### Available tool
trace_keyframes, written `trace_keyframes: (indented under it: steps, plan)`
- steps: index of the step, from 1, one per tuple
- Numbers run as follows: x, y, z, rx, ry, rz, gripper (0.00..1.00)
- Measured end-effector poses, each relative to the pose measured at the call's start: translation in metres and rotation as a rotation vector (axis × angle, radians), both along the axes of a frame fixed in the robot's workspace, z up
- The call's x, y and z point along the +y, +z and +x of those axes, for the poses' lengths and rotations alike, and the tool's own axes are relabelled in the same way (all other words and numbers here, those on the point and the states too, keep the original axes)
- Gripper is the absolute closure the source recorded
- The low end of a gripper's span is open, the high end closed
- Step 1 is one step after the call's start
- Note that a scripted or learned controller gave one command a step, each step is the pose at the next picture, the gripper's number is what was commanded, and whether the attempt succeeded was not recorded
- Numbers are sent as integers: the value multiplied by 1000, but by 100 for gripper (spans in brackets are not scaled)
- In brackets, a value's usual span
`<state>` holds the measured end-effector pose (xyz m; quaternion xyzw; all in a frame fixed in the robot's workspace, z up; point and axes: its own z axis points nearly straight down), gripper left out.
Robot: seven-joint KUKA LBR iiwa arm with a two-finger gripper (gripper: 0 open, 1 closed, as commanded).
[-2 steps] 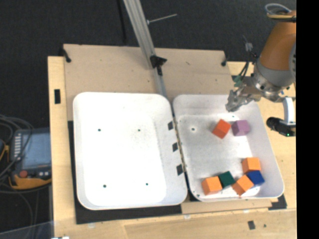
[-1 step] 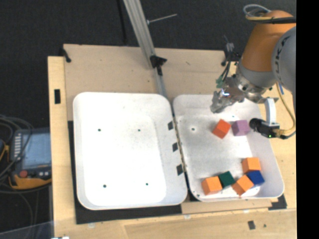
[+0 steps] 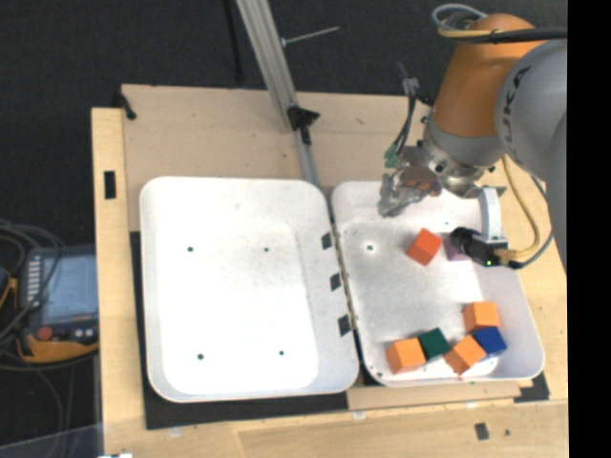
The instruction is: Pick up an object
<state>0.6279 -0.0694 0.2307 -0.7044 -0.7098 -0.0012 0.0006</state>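
Your end effector (image 3: 396,197) is hanging over the far-left corner of the right bin (image 3: 382,284), up by the rim, and from this slant you cannot tell its state: it reads as a blur of grey metal with nothing visible in it. Nearest candidate is the orange-red cube (image 3: 425,247), sitting alone on the bin floor, toward the camera and a touch to the view's right of the end effector, near but apart from it. That is the relation your next move turns on: come toward the near edge and slightly right, then descend. The cube sits turned on a diagonal to the bin walls, so it has no long axis to favour, but I'd judge the wrist needs squaring to its faces. Just right of it lies a small purple block (image 3: 457,247) against the black cable fitting, close enough to crowd a closing grip. The others are well away along the near wall: an orange cube (image 3: 406,354), a green block (image 3: 434,343), another orange cube (image 3: 466,353), a blue cube (image 3: 488,340) and one more orange cube (image 3: 481,315). The left bin (image 3: 239,284) plays no part here.
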Motion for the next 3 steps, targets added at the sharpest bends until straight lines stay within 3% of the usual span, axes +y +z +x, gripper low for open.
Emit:
trace_keyframes:
  steps: [3]
  plan:
    - [152, -7, -37, 4, -1, -1, 100]
